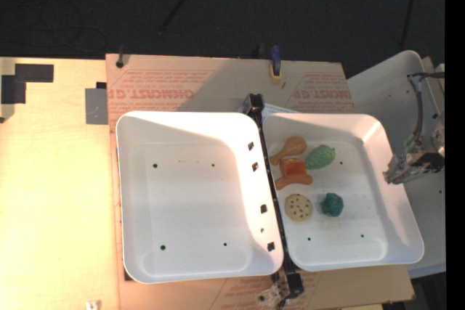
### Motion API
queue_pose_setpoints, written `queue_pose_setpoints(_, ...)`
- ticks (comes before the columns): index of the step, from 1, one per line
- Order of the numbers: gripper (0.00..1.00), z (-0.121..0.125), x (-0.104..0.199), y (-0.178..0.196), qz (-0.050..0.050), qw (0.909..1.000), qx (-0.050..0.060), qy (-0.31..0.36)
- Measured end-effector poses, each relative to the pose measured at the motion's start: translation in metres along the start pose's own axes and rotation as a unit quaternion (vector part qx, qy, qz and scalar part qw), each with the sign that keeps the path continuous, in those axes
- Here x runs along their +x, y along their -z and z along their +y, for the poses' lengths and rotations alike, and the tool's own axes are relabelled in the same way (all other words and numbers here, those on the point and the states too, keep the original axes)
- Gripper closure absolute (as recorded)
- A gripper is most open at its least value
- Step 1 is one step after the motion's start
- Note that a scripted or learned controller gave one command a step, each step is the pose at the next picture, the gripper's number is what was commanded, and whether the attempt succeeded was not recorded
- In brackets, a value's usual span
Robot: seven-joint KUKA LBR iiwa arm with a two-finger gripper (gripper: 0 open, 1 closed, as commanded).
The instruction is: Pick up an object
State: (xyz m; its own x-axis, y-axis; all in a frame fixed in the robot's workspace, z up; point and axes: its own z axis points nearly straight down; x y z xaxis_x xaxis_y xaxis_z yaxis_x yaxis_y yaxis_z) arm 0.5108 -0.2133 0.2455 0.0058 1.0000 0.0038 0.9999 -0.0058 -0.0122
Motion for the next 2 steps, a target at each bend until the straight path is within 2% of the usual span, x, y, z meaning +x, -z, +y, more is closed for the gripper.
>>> queue_pose_setpoints(1,1.0,-0.026,0.039,0.14,-0.003,0.9999,-0.01,0.005)
queue_pose_setpoints(2,1.0,-0.037,0.002,-0.072,0.0,1.0,0.001,0.002)
